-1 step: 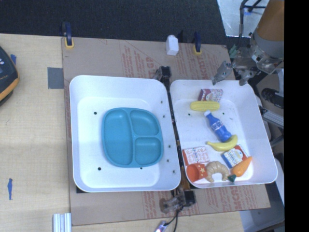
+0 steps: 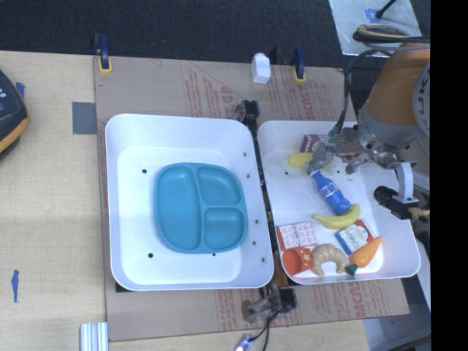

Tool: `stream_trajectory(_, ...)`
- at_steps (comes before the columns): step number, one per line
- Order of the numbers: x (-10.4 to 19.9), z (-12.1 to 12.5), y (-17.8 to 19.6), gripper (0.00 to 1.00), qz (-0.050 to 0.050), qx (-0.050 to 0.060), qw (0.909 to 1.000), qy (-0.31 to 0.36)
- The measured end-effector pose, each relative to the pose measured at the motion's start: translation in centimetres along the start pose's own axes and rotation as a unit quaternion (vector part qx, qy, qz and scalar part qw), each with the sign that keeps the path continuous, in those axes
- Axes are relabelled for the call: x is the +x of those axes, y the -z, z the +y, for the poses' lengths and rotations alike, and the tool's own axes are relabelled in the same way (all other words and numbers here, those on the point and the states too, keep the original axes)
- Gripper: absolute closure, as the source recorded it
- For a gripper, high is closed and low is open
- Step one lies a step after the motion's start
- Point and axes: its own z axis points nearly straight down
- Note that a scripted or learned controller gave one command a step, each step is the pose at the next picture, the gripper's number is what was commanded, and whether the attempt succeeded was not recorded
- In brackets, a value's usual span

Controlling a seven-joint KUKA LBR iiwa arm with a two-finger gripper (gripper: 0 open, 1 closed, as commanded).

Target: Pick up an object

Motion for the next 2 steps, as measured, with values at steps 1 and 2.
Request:
stream_trajectory(1,0.7,-0.7,-5.6,0.00,0.000,0.000,1.0000,0.000)
stream_trajectory(2,0.6,-0.7,-4.5,1.00,-0.001,0.001,1.0000,0.001)
